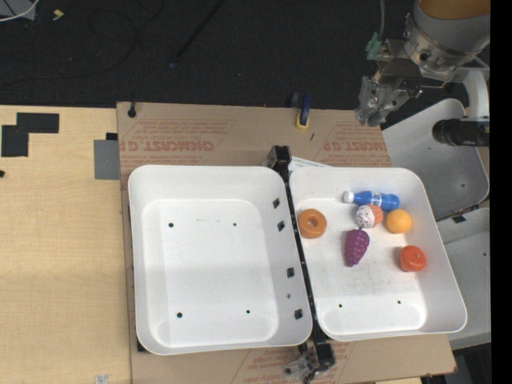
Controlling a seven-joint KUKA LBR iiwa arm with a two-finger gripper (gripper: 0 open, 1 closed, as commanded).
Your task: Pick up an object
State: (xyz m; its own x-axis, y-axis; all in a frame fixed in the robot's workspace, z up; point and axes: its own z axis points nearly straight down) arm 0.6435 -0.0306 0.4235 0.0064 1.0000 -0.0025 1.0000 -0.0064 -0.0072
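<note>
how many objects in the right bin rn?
5: blue bottle at back, patterned ball below it, orange ball to its right, donut at left, purple grapes center, red-orange piece at right.

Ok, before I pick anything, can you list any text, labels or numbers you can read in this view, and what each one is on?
Red print on the brown board behind the bins: appears upside down, roughly "CHEMCAST GP", repeated to the right; not sharp enough to be sure.
Red print on the board's front edge: too blurred to read.
Blue bottle: no legible label.
White bins and gripper: no text readable.
</note>
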